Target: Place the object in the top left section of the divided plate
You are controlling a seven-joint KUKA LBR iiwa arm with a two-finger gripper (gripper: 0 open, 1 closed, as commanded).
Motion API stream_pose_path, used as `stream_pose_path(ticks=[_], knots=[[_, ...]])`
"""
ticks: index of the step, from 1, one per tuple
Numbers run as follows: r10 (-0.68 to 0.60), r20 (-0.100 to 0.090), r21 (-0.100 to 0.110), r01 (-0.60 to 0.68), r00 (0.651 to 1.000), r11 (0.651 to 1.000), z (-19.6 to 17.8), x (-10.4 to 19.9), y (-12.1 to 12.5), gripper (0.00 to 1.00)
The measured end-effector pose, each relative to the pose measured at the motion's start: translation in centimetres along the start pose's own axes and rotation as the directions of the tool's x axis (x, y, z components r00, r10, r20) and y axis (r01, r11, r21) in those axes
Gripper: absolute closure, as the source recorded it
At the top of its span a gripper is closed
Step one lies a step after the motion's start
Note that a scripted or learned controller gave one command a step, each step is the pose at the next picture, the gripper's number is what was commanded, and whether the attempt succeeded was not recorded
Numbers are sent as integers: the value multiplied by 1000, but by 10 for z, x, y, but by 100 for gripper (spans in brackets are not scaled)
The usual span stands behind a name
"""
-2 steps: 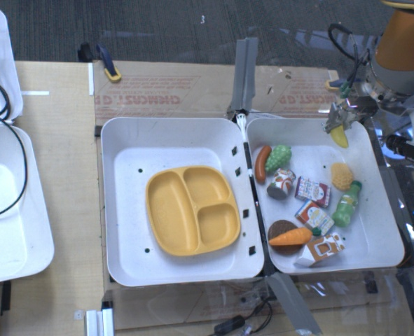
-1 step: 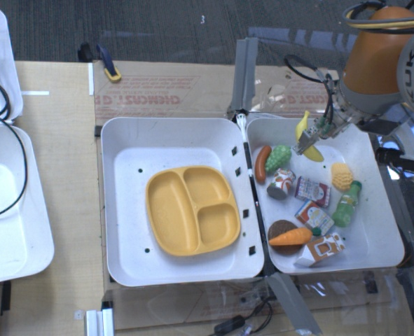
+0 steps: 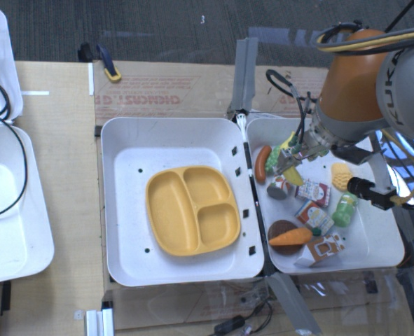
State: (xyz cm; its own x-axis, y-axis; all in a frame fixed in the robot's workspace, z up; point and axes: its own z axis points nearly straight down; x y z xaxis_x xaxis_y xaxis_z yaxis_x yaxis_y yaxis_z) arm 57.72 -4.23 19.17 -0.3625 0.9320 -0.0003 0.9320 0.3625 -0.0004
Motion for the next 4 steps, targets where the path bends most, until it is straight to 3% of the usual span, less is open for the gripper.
stream_pose_path(ticks=[1,2,3,4], knots=[[-14,-1,2,14,1000,1000,0,96,14,100],[-152,1,1,152,988,988,0,148,43,100],[-199,0,1,199,980,980,0,78,0,100],[-274,1,-1,274,962,962,-39,124,26,100]])
